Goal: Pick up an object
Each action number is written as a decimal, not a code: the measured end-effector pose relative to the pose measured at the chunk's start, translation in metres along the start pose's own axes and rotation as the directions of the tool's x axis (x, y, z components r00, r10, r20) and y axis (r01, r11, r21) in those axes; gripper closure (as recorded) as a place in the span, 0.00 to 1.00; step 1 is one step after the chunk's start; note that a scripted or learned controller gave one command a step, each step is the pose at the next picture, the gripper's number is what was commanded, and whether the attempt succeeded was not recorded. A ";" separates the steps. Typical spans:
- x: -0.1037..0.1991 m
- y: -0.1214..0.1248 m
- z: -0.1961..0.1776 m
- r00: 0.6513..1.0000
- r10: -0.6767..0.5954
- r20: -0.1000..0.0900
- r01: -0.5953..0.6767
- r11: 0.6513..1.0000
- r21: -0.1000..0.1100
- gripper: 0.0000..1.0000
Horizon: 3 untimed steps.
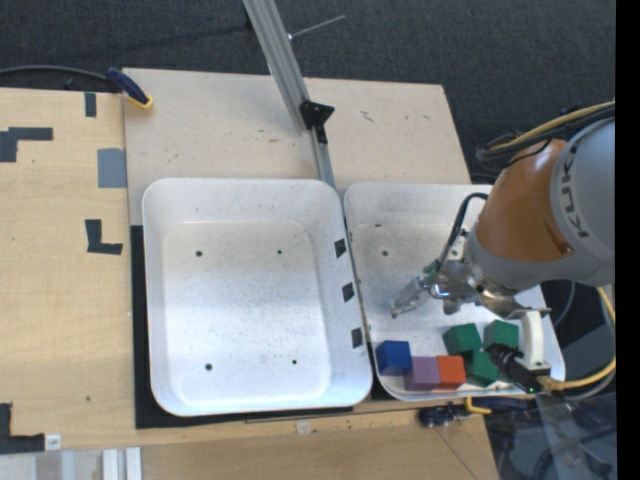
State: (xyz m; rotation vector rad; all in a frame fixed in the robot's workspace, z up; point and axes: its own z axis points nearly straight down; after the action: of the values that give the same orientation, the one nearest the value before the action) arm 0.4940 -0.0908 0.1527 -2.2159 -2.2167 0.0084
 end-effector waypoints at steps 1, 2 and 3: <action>0.000 -0.010 0.061 1.000 0.001 0.000 -0.001 1.000 0.001 0.00; 0.001 -0.008 0.048 1.000 -0.001 -0.001 0.001 1.000 -0.003 1.00; -0.001 -0.003 -0.013 1.000 -0.001 0.002 0.001 1.000 -0.013 1.00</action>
State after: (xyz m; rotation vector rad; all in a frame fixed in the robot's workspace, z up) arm 0.4911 -0.0919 0.1660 -2.2222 -2.2256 -0.0040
